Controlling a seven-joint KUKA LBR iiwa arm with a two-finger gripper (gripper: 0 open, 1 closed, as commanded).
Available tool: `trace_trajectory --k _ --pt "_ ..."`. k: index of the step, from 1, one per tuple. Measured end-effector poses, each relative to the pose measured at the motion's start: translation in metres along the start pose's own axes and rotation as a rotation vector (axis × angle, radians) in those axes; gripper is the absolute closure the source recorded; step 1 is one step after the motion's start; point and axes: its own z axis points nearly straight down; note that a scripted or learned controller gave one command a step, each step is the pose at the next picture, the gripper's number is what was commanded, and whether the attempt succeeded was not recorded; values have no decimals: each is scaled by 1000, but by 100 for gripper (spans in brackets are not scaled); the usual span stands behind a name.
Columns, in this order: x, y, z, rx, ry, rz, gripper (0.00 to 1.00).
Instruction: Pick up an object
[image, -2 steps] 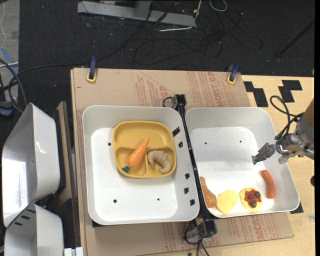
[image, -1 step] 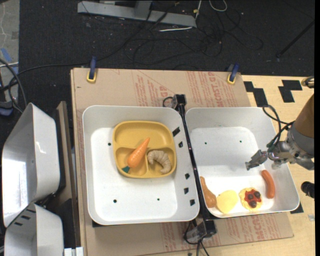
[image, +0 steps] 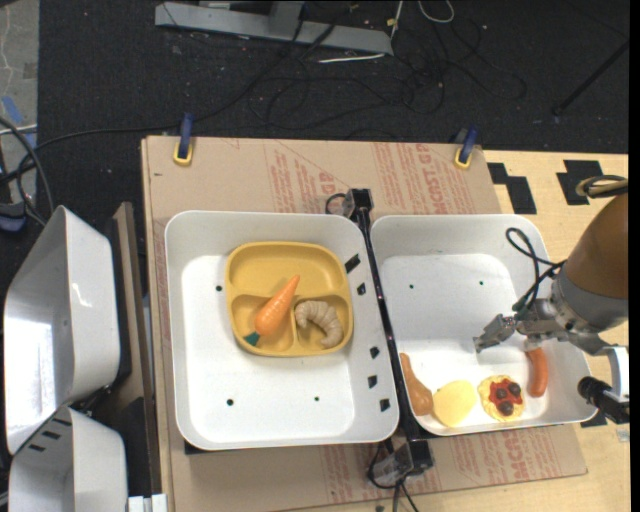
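Note:
My gripper (image: 492, 335) hangs over the right bin (image: 450, 265), near its middle right, open with nothing between its fingers. A red sausage (image: 538, 371) lies just right of and below it. Along the bin's front edge lie a small pizza-like disc with red and dark toppings (image: 502, 396), a pale yellow round piece (image: 455, 401), and an orange-brown elongated piece (image: 415, 385) by the left wall. In the left bin (image: 200, 390), a yellow divided plate (image: 250, 265) holds an orange carrot (image: 277, 305) and a beige shrimp-like piece (image: 322, 320).
The arm's grey body and orange band (image: 610, 255) cover the right bin's right side, with a black cable (image: 530, 255) looping over it. Black clips (image: 365, 290) line the divider between the bins. Cardboard (image: 300, 165) lies under both bins.

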Motion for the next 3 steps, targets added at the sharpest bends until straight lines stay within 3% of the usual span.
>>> trace_trajectory --k 1,3 --pt "-1 0 -12 -2 -5 0 100" --pt "2 -6 -121 -8 -10 -2 100"
